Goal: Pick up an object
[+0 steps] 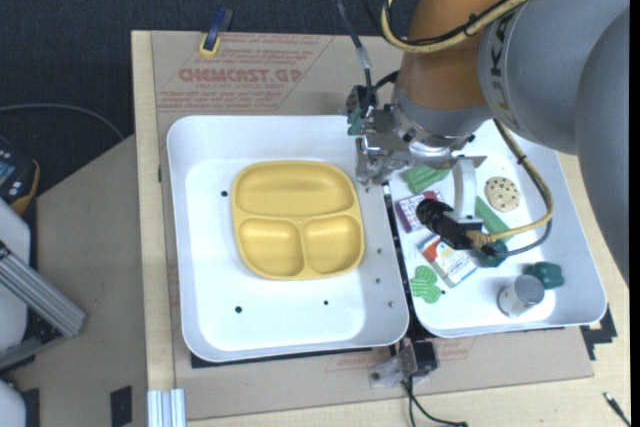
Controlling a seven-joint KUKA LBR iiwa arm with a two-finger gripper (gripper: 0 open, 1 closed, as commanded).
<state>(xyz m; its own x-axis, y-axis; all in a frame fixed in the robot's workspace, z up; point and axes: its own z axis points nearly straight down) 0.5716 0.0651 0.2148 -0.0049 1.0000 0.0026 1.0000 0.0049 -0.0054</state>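
I cannot tell from here whether the gripper (pixel 374 163) is open or closed, because the wrist covers its tip. It sits low over the shared edge where the two bins meet, in the upper middle of the frame, just beside the upper right corner of the plate (pixel 297 218).

The things to pick lie in the right bin (pixel 585 260), packed close with little room between them. A green piece (pixel 425 177) and a purple packet (pixel 408 211) are nearest the gripper. Below them are a red-and-white box (pixel 455 265) and a green leaf shape (pixel 427 283). A cookie (pixel 501 193) lies further right. A grey can (pixel 521 295) and a teal piece (pixel 547 273) sit near the bin's lower right corner, and a strip of bare floor runs along the lower wall.

In the left bin (pixel 185 215) the yellow plate, with three compartments, lies flat at the centre. Open white floor lies to its left and below it.

Both bins rest on a brown board (pixel 240 75) with red print, and a blue-and-yellow clamp (pixel 213 33) sits at its upper edge. Dark carpet lies beyond.

The arm (pixel 560 45) comes in from the upper right, and its orange band (pixel 455 15) points steeply down over the gripper.
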